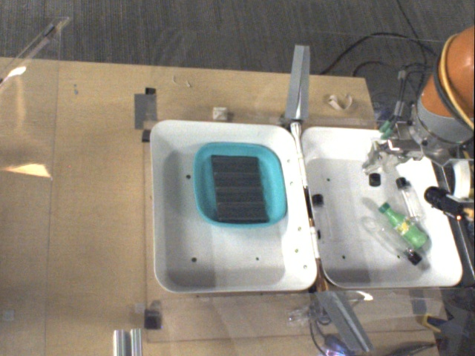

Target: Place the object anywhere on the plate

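A small green bottle (pixel 401 225) with a yellow-green band near its lower end lies on its side on the floor of the right bin (pixel 338 262), in that bin's right half. Its long axis runs on a diagonal, the narrow neck pointing up and to the left and the wider end down and to the right. A clear tube (pixel 390 239) with a dark cap lies just beside it along much the same diagonal, and another clear tube (pixel 408 197) lies near it above. The bottle sits near the bin's right wall, while the left half of the bin floor is bare white. The gripper (pixel 387 148) hangs over the upper right part of this bin, well apart from the bottle; whether it is open or closed cannot be told. The turquoise plate (pixel 276 175), carrying a dark ribbed insert (pixel 238 189), sits in the left bin (pixel 223 269), with bare floor below it and to its left.
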Available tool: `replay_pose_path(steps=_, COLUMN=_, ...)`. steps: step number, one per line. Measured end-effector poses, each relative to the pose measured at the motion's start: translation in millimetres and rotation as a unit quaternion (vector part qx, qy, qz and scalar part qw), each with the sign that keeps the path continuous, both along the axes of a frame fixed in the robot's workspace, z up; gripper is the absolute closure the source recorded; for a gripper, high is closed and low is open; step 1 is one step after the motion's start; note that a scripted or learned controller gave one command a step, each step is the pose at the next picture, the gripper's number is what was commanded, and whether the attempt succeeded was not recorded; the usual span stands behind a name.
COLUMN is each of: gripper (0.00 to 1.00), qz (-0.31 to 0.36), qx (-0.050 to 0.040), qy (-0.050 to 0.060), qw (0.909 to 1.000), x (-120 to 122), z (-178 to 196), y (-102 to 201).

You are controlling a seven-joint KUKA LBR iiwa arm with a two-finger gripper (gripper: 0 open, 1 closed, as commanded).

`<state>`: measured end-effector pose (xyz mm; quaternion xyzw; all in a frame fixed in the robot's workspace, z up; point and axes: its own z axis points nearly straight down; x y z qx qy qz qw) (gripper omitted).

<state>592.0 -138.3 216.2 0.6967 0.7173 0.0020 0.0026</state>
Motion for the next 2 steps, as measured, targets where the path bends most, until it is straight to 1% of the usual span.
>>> replay_pose_path(steps=1, gripper=1.00, qz=0.072, qx=0.0003, qy=0.000, qw=0.9974, x=-38, z=25, y=98)
replay_pose_path(steps=2, gripper=1.00, qz=0.115, qx=-0.0001, qy=0.001, qw=0.9934, x=8, z=-16, y=168)
